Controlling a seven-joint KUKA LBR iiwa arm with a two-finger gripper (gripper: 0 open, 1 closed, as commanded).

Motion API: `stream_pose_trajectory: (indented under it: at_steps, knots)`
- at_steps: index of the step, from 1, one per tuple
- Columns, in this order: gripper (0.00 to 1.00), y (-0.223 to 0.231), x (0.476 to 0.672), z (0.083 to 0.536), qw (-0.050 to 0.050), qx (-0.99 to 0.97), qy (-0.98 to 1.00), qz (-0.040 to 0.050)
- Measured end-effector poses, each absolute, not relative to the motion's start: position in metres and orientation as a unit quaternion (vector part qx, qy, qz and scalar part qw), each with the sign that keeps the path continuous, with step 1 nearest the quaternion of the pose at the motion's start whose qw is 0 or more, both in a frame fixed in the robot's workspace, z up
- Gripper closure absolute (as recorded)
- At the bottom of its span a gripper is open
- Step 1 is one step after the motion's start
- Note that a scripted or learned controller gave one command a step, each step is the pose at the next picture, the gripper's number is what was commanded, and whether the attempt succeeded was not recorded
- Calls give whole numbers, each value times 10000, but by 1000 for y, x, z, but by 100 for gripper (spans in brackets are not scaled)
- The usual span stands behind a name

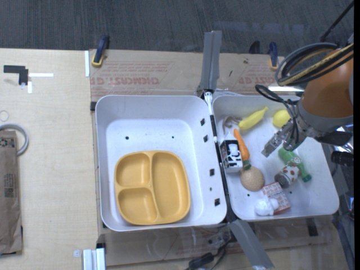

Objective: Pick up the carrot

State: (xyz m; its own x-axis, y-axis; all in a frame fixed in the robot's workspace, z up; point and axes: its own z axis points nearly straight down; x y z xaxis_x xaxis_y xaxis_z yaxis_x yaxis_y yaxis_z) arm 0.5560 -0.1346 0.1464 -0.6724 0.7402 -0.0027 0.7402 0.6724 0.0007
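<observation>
1. The carrot (242, 142) lies in the right bin (323, 201), near its left wall, beside a black-and-white carton (230, 154).
2. The end effector (279, 145) hangs apart from it, toward the bin's right side, fingers spread and holding nothing.

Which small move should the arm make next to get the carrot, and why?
Probably shift the gripper left across the right bin until it hangs above the carrot. The carrot lies untouched near that bin's left wall, next to the black-and-white item.

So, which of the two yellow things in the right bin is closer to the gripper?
The small round lemon, just left of the gripper. The long yellow banana lies farther left, near the carrot.
</observation>
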Motion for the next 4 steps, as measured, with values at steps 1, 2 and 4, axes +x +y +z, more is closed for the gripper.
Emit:
stream_pose_trajectory:
  at_steps: [1,2,4]
  knots:
    - [0,-182,507,165,7,3233,9463,-3]
    - [100,-182,508,174,24,3247,9458,2]
    - [0,-222,478,187,11,2792,9602,-2]
